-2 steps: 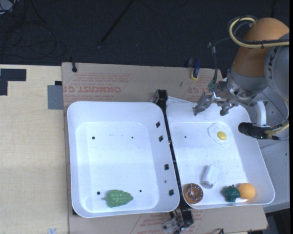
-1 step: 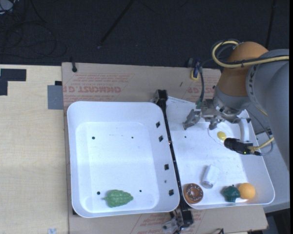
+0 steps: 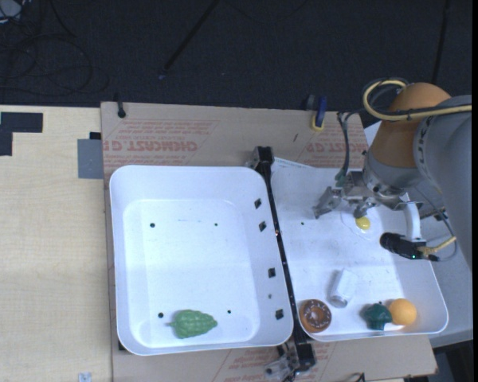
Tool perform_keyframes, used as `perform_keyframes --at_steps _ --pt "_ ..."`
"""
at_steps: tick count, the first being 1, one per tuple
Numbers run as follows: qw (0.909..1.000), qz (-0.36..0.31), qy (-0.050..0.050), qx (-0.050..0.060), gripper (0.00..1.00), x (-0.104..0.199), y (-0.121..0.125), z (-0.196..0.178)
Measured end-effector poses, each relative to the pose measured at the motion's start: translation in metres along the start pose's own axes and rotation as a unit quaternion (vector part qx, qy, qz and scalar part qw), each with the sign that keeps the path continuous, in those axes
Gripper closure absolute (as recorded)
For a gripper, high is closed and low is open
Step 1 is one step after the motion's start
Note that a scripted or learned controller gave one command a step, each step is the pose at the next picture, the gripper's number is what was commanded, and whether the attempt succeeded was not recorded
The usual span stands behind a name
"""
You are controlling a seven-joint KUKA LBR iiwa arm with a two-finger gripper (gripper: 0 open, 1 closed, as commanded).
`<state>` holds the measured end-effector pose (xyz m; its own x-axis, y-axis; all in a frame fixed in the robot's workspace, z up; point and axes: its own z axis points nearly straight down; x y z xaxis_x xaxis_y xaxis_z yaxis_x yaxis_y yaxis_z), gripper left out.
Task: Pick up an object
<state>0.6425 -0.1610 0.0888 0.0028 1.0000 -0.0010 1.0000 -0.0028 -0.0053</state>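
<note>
Objects to choose from: a small yellow ball-like piece (image 3: 363, 224) lies on the floor of the right white bin (image 3: 311, 249), toward the bin's 1 o'clock corner, just under the tool.
Other candidates, right bin: a pale translucent cylinder (image 3: 340, 286) near the middle-lower floor; a round brown ring-shaped doughnut toy (image 3: 315, 315) at 7 o'clock; a dark green lumpy toy (image 3: 376, 316) touching an orange ball (image 3: 401, 312) at 5 o'clock.
Left bin: the left white bin (image 3: 143, 189) has a light green knobbly toy (image 3: 193, 323) at 6 o'clock.
Arm: the grey arm with the orange band (image 3: 406, 134) reaches in from 3 o'clock and hangs over the right bin's upper part.
Tool: the two-finger metal tool (image 3: 344, 201) has its fingers spread apart, with nothing between them; it sits low, just beside the yellow piece.
Table: the brown cardboard-covered table (image 3: 191, 138) carries both bins side by side.
Done so far: judging by the layout, the arm is positioned over a target and no more; every object rests on a bin floor.
Left to do: closing on an object, most likely the yellow piece, and lifting it clear of the bin.
</note>
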Motion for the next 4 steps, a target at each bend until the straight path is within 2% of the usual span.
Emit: perform_keyframes --at_steps 1,2,3,4 --pt "1.0 -0.003 0.0 -0.007 0.0 0.021 0.002 -0.116" --pt "1.0 -0.002 0.001 0.002 0.0 0.045 -0.001 -0.022" --pt "1.0 -0.007 0.003 -0.005 0.0 0.162 0.002 -0.104" --pt "1.0 -0.003 0.001 0.0 1.0 0.154 0.0 -0.109"
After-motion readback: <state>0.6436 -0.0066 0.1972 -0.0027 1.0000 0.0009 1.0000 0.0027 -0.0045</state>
